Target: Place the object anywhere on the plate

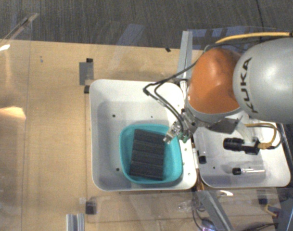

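Block (147,154): dark grey, ribbed crosswise, approx. rectangular. It is seen lying flat on the plate (173,160), long axis running top to bottom of the view w/ a slight tilt. All of it is within the plate's rim. Task judged done or nearly so, provided the block is released.

Handling (judgement only): prob. light, foam or rubber-like, w/ some give. Ribs should offer friction, so low slip risk. Not fragile by the look of it. Best taken across the short width near mid-length, where the sides are parallel. A corner hold would likely let it swing.

Plate: teal, squarish w/ rounded corners and a raised lip, set in the near part of the L bin (105,129).

End effector (174,134): seen at the block's upper R corner, over the plate's R edge. Its opening can't be told at this res., nor whether the block is touched. Nothing is seen held.

Arm (266,81) is seen above the R bin (281,172), in which a small clear tube (248,170) w/ a dark end is seen. Both bins are borne on a pale wood counter (40,129).
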`<state>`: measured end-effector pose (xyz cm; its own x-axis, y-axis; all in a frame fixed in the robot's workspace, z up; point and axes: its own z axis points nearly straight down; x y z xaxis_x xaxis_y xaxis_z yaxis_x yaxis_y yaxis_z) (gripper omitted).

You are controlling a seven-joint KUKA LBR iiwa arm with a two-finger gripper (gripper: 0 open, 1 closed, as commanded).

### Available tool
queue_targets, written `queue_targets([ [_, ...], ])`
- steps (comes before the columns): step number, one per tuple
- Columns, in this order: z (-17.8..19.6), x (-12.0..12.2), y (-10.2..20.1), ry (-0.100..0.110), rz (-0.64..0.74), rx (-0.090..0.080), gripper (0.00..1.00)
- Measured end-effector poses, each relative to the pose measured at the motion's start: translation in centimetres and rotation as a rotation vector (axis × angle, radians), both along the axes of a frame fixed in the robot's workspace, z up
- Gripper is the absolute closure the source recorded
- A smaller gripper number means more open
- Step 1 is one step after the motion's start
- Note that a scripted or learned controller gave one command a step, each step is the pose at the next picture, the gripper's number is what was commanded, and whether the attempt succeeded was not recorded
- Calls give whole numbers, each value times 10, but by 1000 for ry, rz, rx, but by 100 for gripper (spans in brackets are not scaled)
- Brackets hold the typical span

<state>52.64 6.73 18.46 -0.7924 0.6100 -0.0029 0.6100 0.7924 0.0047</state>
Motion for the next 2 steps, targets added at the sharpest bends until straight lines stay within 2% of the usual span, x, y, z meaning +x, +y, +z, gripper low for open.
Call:
queue_targets([
  [1, 0, 0, 0, 0, 0, 0, 0],
  [2, 217, -15, -32, -10, 97, -2, 0],
])
